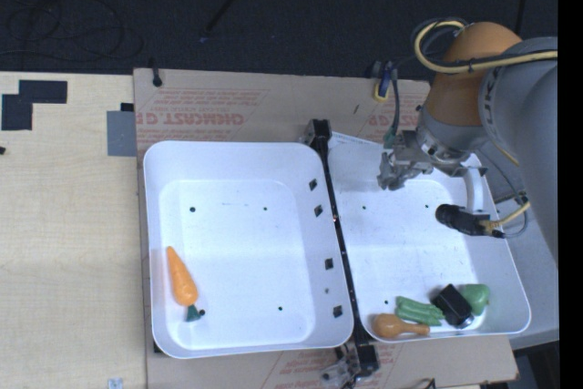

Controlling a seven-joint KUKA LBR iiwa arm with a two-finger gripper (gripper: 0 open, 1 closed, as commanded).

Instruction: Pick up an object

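Gripper (393, 178) hangs over the far part of the right bin (510, 323), near that bin's back wall, carried by the grey arm (524, 105) with its orange band (469, 73). Nothing sits between its tips; at this size and angle I cannot tell how it is set. A yellow cable (437, 41) loops over the wrist, and a black stub (455, 216) with a yellow-tipped lead juts from the arm over the same bin.

Most of the right bin's floor lies bare beneath and in front of the tool; its contents crowd the near corner. There a green vegetable-shaped toy (419, 311) lies beside a black block (452, 303), which partly covers a second green piece (475, 294) against the near right wall. An orange-tan pear-like toy (397, 326) rests on the near rim side, just beside the green one. All are smooth and plastic-looking; the exact form of the green pieces is hard to read.

Across the black divider (330, 232) from the right bin, the left bin (155, 196) holds a toy carrot (181, 278), glossy orange with a small dark green tip, close to its left wall and near corner. Both bins are shallow, white, with rounded corners and small dark dots on their floors. They rest on a cardboard sheet (228, 100) with red printing; the arm's bulk is cut off at the frame's right side.
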